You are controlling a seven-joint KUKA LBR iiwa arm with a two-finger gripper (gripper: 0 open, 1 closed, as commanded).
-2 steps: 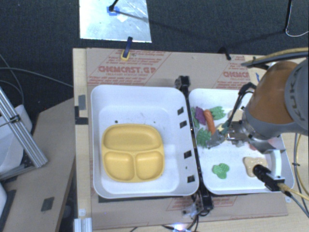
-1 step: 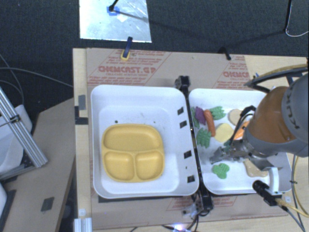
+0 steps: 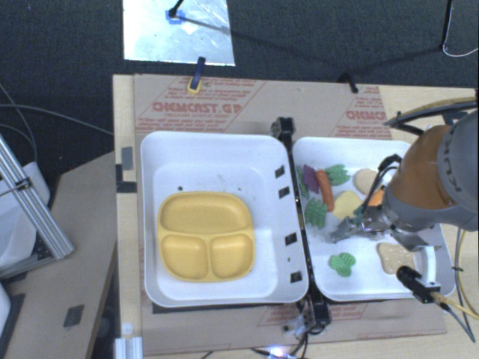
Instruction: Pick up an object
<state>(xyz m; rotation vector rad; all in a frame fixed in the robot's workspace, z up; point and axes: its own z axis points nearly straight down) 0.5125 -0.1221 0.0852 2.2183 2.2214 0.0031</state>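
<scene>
Left bin [image 3: 153,200]: nearest corner low in view, holds a yellow divided tray [image 3: 206,235].
Right bin [image 3: 322,279]: carrot [image 3: 325,188], green pieces, pale yellow piece [image 3: 346,203], green broccoli [image 3: 343,263], tan piece [image 3: 391,256].
Gripper [image 3: 343,232]: low over the right bin between yellow piece and broccoli; finger state cannot be told.

Arm [image 3: 441,174] cut off at right edge; covers right bin [image 3: 318,275] partly.
</scene>
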